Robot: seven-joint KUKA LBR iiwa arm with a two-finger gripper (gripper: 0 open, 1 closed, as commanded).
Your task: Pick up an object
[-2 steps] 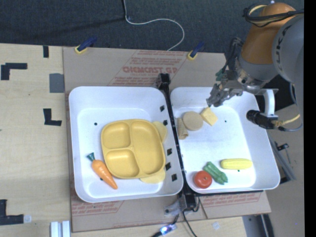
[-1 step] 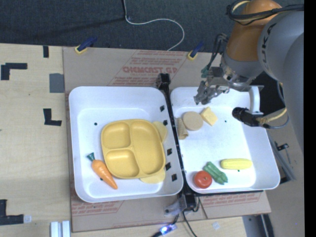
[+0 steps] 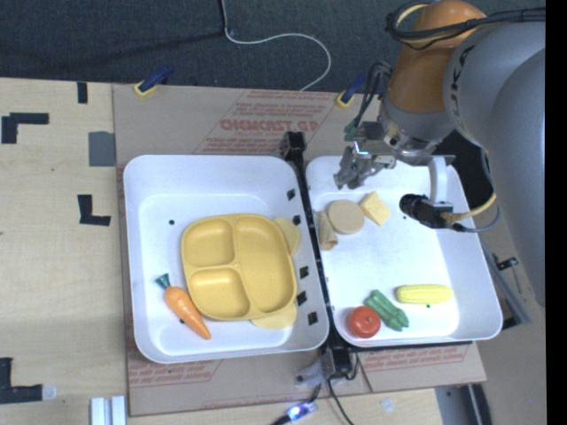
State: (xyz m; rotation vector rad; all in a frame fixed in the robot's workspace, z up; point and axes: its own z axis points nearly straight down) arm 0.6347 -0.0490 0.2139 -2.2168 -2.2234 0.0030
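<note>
We see a tabletop [image 3: 53, 264] bearing a printed cardboard sheet [image 3: 257, 122]. On the sheet, two white bins sit side by side: left bin [image 3: 146, 184], right bin [image 3: 469, 312].

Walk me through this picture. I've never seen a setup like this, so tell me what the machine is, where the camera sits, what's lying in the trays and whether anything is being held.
The camera is fixed above a bench and looks down at a slant. The big grey shape with an orange band is a robot arm reaching in from the right. Its grasping part, the end effector, hangs over the far end of the right bin; I see nothing between its fingers.

The right bin holds toy food: a round tan piece, a pale yellow wedge, a corn cob, a green vegetable and a red tomato.

The left bin holds a yellow divided plate and a carrot beside it.
</note>
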